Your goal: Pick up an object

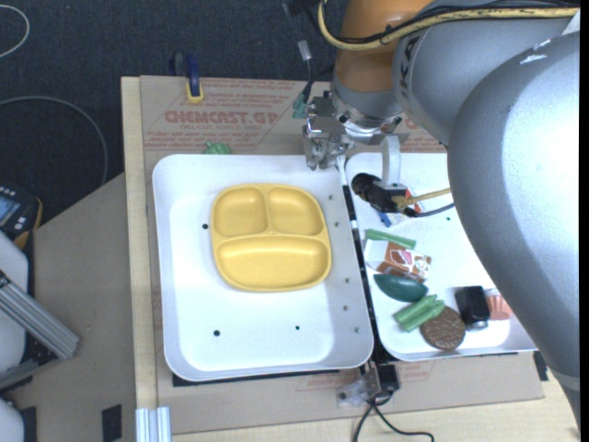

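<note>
The gripper [319, 151] is seen at the far rim of the left bin [248, 331], close to that bin's corner by the seam where the two bins meet; whether it is open or closed cannot be told, and nothing is seen held in it; the grey arm [502, 118] with its orange band [382, 7] is carried in from the right, above the right bin [446, 238]. Nearer the camera than the gripper and a little to its left, a yellow divided plate [271, 238] is laid flat in the left bin, well apart from the gripper. The smaller objects are all found in the right bin, to the gripper's right and nearer the camera; closest to the gripper a green strip [391, 238] is seen just beside the seam; just beyond it a red and white packet [406, 263] is placed; next a dark green oval piece [400, 288] is found, touching or nearly touching the packet; a light green pod [419, 313] is laid at a slant just beside the oval; a brown round disc [444, 330] is set against the pod's end, farthest from the gripper; a black block [473, 304] is seen just right of the disc. Both bins are borne by the bench [230, 113].
</note>
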